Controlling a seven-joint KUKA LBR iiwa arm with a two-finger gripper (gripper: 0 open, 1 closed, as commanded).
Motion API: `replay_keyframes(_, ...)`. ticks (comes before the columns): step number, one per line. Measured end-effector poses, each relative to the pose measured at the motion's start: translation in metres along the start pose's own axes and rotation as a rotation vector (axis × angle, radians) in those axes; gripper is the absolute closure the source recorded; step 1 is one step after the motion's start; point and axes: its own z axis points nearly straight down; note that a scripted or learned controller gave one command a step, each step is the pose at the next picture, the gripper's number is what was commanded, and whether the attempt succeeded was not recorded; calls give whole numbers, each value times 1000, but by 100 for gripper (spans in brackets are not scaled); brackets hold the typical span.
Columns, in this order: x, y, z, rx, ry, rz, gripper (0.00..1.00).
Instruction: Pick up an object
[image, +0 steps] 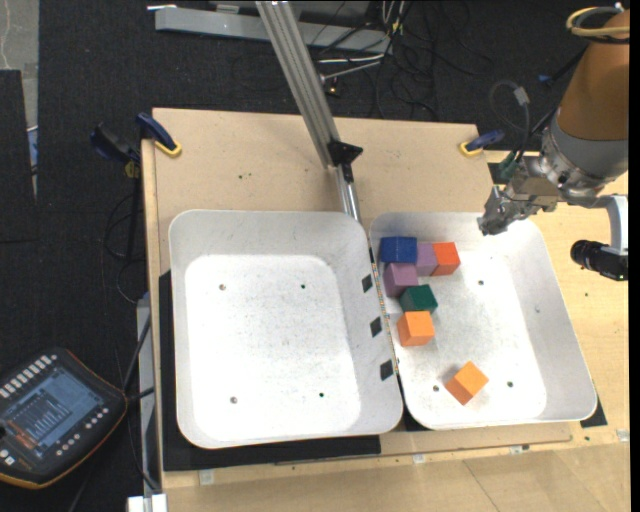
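The right bin (530, 300) holds several small blocks. A blue block (397, 249), a purple block (403, 275), a lilac block (425, 257) and an orange-red block (446, 257) cluster near its far left corner. Below them lie a dark green block (419, 298) and an orange block (416, 327). Another orange block (466, 382) lies alone toward the front. My gripper (494, 222) hangs over the bin's far right rim, well to the right of the cluster, with nothing seen between its fingers.
The left bin (270, 320) sits beside the right one. A slanted metal pole (310, 95) runs down to the gap between the bins. Clamps (160, 135) hold the board's far corners. A teach pendant (50, 415) lies at the lower left.
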Motion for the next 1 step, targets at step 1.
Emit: replay_keyframes(1, 49, 2, 15, 1, 0, 1, 100)
